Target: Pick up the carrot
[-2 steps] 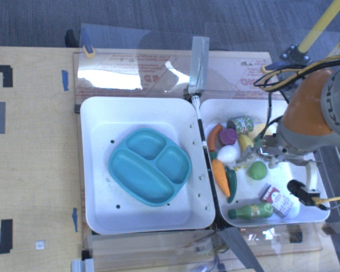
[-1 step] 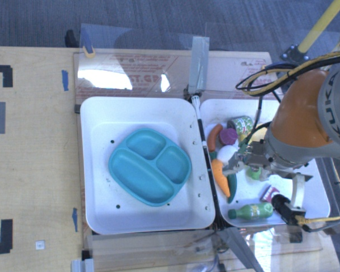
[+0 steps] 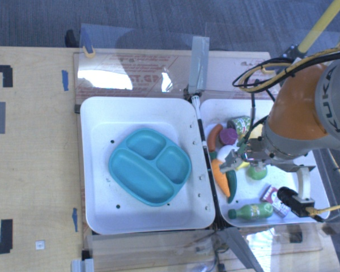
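White bins [image 3: 96, 152]; a turquoise plate [image 3: 150, 166]; an orange carrot [image 3: 220, 176]; a green bottle [image 3: 250, 211]; a purple piece [image 3: 229, 135]; a grey arm [image 3: 306, 118] with an orange band; a tan table [image 3: 28, 152].

A robotics lab or test cell, seen from above. A pale wooden surface [image 3: 28, 169] carries two shallow white bins side by side; the left bin [image 3: 96, 118] holds a turquoise divided plate [image 3: 150, 166], and the bin just right of it [image 3: 314, 194] holds toy food and small plastic bottles. Black square markers [image 3: 3, 75] and blue tape strips [image 3: 64, 79] sit on the wood left of the left bin. Clear plastic sheeting [image 3: 130, 61] stands behind that bin. An industrial arm [image 3: 297, 112], grey with an orange band, trails loose cables [image 3: 260, 72] over the right bin. Blue-grey carpet [image 3: 158, 4] lies beyond the left bin.
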You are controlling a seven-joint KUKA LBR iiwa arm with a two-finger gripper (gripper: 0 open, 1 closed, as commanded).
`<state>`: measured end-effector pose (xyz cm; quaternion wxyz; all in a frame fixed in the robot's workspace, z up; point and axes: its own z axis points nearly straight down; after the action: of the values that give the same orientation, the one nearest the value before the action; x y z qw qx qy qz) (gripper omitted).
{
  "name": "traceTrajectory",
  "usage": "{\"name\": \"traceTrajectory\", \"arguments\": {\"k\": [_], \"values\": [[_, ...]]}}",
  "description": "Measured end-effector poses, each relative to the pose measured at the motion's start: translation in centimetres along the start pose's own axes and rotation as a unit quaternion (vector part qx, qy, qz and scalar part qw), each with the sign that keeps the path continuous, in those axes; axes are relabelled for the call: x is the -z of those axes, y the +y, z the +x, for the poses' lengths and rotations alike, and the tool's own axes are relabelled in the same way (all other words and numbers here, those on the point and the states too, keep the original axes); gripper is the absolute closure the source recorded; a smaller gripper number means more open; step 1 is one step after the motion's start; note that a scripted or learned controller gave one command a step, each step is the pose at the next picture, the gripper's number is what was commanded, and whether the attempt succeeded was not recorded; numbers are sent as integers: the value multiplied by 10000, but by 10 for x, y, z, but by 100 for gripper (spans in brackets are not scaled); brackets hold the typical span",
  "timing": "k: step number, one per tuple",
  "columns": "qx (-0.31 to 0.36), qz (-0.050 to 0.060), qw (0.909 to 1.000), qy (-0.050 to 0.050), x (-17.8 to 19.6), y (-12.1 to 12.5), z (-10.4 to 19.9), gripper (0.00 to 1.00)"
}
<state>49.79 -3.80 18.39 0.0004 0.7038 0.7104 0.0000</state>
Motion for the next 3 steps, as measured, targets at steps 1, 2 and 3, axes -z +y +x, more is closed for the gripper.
{"name": "traceTrajectory", "arguments": {"k": [1,2,3], "values": [[1383,-3,9904,7,-96,5,-55,0],[1379,-33,9904,0,-85,6,-55,100],[386,-27,9993,9,3,70,15,100]]}}
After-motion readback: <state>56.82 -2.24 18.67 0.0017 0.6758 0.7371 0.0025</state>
